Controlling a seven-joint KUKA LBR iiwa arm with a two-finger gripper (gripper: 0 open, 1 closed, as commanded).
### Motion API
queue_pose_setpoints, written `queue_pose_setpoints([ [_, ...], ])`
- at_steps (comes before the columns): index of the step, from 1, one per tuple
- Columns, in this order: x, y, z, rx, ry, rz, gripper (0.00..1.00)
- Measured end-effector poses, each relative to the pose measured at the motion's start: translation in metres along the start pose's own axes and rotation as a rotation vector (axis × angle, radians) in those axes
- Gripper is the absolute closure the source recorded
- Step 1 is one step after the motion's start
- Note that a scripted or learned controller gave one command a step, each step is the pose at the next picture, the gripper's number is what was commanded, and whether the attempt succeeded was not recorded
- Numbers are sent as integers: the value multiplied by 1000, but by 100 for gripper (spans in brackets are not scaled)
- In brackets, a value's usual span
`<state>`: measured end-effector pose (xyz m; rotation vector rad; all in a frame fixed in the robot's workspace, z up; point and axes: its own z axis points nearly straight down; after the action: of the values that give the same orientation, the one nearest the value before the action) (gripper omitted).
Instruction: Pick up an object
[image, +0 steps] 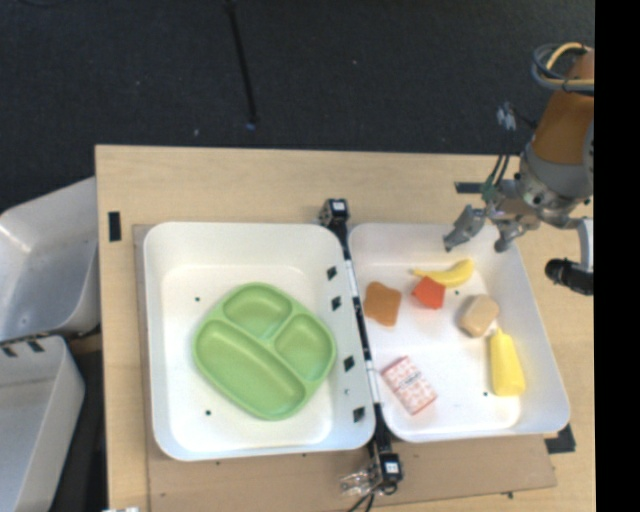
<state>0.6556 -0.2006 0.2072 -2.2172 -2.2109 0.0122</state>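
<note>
My gripper hangs over the far edge of the right bin, fingers spread apart with nothing between them. Just below it in the bin lie a small yellow banana and a red block. Farther left sits an orange-brown piece. A tan round piece and a yellow oblong piece lie toward the right wall. A pink patterned packet rests near the bin's front left.
The left bin holds a green divided plate. Black clips mark the seam between the bins. The wooden bench runs around both bins; grey boxes stand off its left side.
</note>
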Motion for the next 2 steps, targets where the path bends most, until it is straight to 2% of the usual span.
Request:
queue_pose_setpoints([
  [1,1,3,-10,-14,-3,-4,0],
  [2,3,-2,34,-11,-4,-2,0],
])
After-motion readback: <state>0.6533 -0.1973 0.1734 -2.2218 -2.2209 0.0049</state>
